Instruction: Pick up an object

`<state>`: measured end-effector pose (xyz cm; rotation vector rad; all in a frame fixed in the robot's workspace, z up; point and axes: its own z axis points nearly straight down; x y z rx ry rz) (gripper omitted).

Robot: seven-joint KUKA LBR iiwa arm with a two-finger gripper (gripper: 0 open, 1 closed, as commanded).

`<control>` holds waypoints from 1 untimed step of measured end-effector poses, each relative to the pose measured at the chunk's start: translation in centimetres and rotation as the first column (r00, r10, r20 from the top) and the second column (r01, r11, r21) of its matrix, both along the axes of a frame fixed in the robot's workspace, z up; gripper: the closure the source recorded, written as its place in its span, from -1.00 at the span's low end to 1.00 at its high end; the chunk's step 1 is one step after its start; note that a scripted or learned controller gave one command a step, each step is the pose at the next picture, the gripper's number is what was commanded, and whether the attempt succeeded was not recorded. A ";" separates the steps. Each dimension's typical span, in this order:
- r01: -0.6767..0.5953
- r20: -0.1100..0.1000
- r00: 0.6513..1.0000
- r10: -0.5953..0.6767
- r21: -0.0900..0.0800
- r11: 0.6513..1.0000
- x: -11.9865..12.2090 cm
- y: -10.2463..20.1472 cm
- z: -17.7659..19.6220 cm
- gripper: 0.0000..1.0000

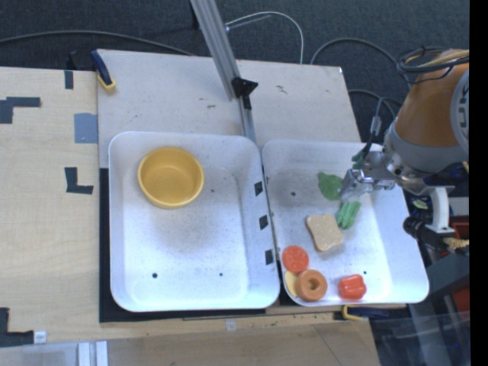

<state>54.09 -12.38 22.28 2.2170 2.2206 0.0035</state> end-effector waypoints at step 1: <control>-0.005 -0.007 1.000 0.005 0.003 1.000 -1.2 5.5 -0.4 1.00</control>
